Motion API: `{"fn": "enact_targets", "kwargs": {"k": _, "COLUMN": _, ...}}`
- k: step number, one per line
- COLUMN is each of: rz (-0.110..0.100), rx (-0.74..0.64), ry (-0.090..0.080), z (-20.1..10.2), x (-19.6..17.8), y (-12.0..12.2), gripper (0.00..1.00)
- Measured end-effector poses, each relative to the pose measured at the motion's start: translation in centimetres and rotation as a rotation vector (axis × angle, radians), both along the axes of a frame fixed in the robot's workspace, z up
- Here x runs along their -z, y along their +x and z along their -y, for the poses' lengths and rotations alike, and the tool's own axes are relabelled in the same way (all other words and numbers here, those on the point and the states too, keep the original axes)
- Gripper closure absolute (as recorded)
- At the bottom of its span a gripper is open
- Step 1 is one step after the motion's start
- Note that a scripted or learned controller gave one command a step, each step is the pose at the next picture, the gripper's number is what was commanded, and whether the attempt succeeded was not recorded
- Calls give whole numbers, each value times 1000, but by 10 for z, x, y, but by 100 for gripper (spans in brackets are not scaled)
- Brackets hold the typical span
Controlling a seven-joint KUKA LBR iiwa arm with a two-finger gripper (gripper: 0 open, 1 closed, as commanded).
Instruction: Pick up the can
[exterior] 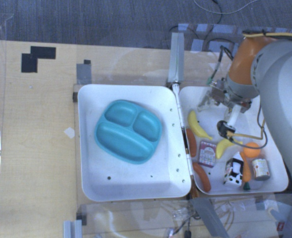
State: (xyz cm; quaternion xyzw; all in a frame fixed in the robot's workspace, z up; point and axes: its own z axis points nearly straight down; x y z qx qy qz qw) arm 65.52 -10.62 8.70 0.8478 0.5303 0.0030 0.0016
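Can (260, 168) in the right bin's (211, 117) near right corner, well apart from the gripper (216, 97).
Blue plate (128, 131) sits mid left bin (91, 148); gripper hangs near the right bin's far edge, grip impossible to tell; orange (252, 149) lies just beside the can.

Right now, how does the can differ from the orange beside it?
The can is a cylinder with a pale, reddish-banded label; the orange is a plain round ball. The can sits nearer the camera, the orange just behind it. Both lie in the right-hand bin and look alike in size.
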Motion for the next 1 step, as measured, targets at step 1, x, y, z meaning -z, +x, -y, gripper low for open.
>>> {"fn": "enact_targets", "kwargs": {"k": 1, "rz": -17, "rx": 22, "ry": 12, "z": 24, "x": 1, "y": 14, "gripper": 0}}
